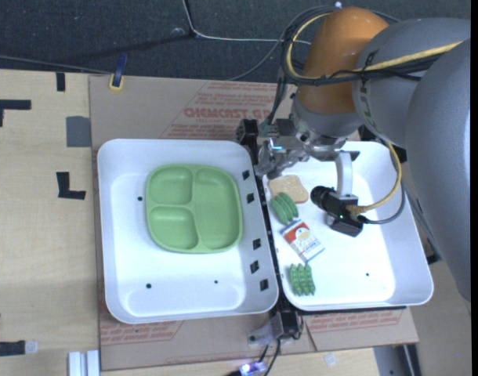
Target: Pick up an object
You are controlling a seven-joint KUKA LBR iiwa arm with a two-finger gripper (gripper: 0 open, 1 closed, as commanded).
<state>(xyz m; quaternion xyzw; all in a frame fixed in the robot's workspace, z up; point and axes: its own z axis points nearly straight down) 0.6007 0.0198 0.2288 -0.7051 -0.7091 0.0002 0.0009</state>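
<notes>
1. Nearest the camera, by the front rim of the right bin point(411, 292), lies a small green ridged piece point(302, 279), lumpy, like a toy vegetable.
2. Just behind it sits a small flat packet point(303, 240), white with red print, lying at a slant on the bin floor.
3. Farther back, close to the wall between the two bins, a green pod-shaped toy point(284, 207) touches or nearly touches a tan slice shaped like bread point(288, 186).
4. The gripper point(280, 152) hangs over the back left corner of the right bin, just behind the tan slice; whether its fingers are spread or pressed together I cannot tell, since cabling and the wrist body crowd them. Nothing can be seen between them.
5. The tan slice looks the likeliest target, being closest. It is probably light, stiff plastic or foam, and flat, so a pinch across its narrow edges would suit better than pressing down on its face.
6. Its nearness to the dividing wall and the green pod may leave little room for one finger.
7. The left bin point(114, 210) holds a pale green divided plate point(193, 208), well apart from the arm point(396, 61).
</notes>
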